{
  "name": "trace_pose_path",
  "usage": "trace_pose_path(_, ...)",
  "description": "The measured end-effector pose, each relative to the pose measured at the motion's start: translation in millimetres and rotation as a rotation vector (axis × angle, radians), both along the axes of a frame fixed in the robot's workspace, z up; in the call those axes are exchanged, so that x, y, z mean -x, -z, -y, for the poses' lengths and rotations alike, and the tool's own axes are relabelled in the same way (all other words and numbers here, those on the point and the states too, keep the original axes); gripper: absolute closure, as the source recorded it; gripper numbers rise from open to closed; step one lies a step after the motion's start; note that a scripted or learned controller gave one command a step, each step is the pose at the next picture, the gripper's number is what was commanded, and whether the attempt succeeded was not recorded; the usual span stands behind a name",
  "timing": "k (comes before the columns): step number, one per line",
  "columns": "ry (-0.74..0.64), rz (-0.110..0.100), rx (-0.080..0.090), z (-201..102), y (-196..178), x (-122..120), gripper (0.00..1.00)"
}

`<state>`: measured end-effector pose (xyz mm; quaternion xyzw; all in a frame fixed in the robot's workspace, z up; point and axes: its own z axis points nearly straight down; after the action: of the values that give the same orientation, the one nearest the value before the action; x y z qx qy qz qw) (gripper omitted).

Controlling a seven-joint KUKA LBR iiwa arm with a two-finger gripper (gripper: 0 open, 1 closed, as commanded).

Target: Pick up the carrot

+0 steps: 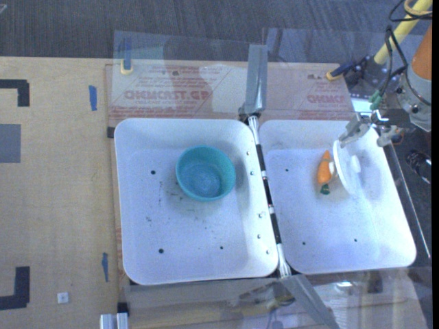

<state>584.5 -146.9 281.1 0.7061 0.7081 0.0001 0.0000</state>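
The carrot (324, 171) is small and orange with a green tip, and it lies in the upper middle of the right bin (357, 245). Its right side rests against a white rounded object (348, 167). My gripper (368, 133) hangs over the bin's upper right corner, up and to the right of the carrot and apart from it. Its two fingers are spread open with nothing between them.
A teal bowl (205, 173) stands in the upper middle of the left bin (178, 252). A metal divider (264, 184) runs between the bins. Cables and a yellow hose (401, 19) hang near the arm at the top right.
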Motion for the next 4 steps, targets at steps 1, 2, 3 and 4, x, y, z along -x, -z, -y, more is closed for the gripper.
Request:
trace_pose_path(1,-0.128,0.004,0.002,1,135,-36,0.0)
trace_pose_path(2,-0.215,0.045,0.025,5,177,-40,0.0)
trace_pose_path(3,-0.493,0.047,0.026,8,176,-12,0.0)
trace_pose_path(4,-0.485,0.059,0.032,12,162,-14,1.0)
